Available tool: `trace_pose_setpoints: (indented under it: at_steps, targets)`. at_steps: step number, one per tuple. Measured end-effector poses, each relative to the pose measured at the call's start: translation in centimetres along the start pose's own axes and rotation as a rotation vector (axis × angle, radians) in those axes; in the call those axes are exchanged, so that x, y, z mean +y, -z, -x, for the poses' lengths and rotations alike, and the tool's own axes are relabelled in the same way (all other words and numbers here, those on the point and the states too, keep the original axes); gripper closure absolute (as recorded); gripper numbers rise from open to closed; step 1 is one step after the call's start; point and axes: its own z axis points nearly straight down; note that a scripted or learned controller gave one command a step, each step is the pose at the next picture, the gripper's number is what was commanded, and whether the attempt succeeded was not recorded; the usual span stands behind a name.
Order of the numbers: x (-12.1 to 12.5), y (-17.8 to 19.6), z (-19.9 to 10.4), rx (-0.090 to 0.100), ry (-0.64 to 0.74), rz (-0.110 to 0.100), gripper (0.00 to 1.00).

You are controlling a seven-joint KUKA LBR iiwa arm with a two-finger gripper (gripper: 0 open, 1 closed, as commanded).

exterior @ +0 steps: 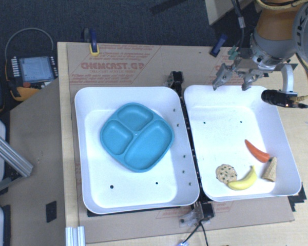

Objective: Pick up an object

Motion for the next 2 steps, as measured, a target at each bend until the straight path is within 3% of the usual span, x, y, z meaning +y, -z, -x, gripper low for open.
trace_pose_setpoints:
  at_steps: [1,2]
  targets:
    - [0.2,0.7,0.0,-0.001,0.002,0.013,0.0]
    - [-0.3,-4.0,-0.7,-0.001,0.002,0.007,0.0]
